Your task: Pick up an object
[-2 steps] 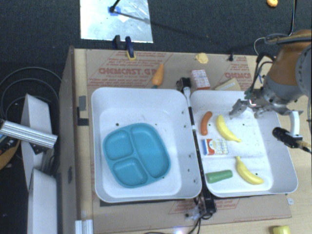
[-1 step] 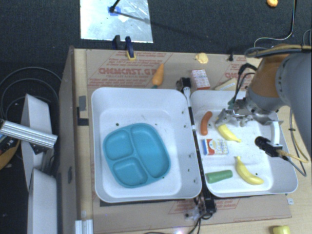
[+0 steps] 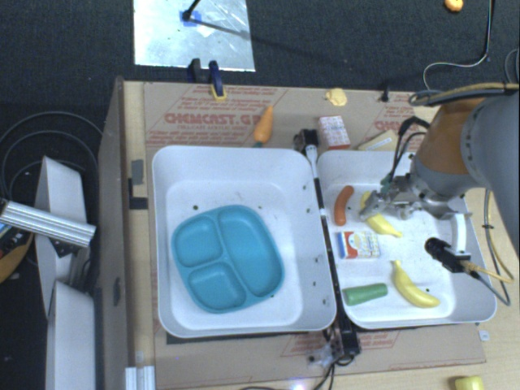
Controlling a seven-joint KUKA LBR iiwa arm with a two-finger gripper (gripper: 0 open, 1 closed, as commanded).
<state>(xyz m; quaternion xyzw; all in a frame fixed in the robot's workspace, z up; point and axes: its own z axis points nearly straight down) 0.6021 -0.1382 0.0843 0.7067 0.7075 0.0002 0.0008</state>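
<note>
In the camera view, a flat white carton with red and blue print lay near the middle of the right bin, a shallow tray of smooth white plastic. Just beyond the carton, toward the far rim, lay a small, glossy yellow banana. The gripper stood close above this banana's far end, at the end of the grey arm. Its tips were a dark tangle against the bin floor, so whether it was open or closed could not be told, and nothing could be seen in its grasp.

Far-left of the carton lay a rounded orange-red sausage shape. On the carton's near side lay a matte green cylinder, and to the near right a larger curved banana.

Well left of the carton, the left bin held a blue three-part plate with rounded corners. Both bins sat on the printed brown cardboard tabletop.
</note>
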